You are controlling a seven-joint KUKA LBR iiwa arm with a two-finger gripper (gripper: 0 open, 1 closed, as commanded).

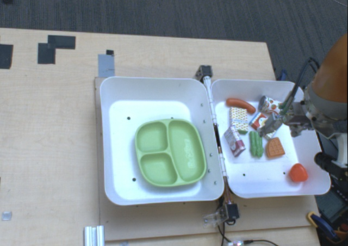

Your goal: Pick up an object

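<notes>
Gripper (270,124) low over a crowded right bin (315,188).

The left bin (106,130) held a green divided plate (171,153). In the right bin a sausage (240,104), patterned packet (238,115), dark wrapper (234,142), green pickle (255,145), orange cracker (275,147) and red tomato (297,172) crowded together. Whether the gripper was spread or pinching, I could not tell.
</notes>
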